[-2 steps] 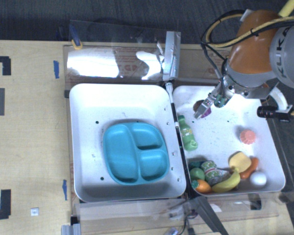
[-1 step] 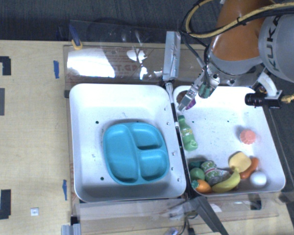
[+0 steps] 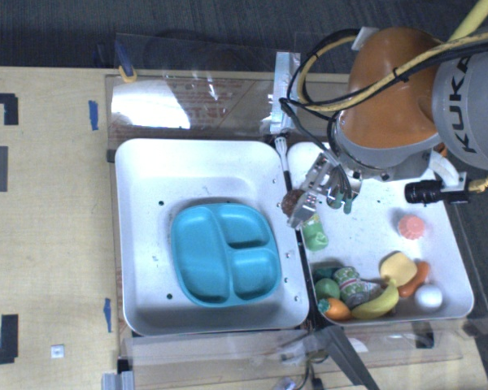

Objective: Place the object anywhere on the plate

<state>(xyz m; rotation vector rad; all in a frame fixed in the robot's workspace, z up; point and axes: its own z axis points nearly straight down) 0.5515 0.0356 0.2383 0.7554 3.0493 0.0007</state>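
A blue divided plate (image 3: 225,253) lies in the middle of the left bin (image 3: 146,169), with nothing on it. My gripper (image 3: 307,204) hangs over the divider between the two bins, just right of and above the plate's upper right corner. A small brown object (image 3: 289,203) sits right at the gripper's tip, over the left bin's right rim; whether it is held is unclear. Just below the gripper, a green object (image 3: 315,235) lies in the right bin (image 3: 447,242).
The right bin holds a pink piece (image 3: 411,227) and a pile along its front edge: a banana (image 3: 378,301), a yellow piece (image 3: 397,266), a white ball (image 3: 429,298), and a small orange piece (image 3: 336,306). The arm's orange band (image 3: 386,80) looms over the back right.
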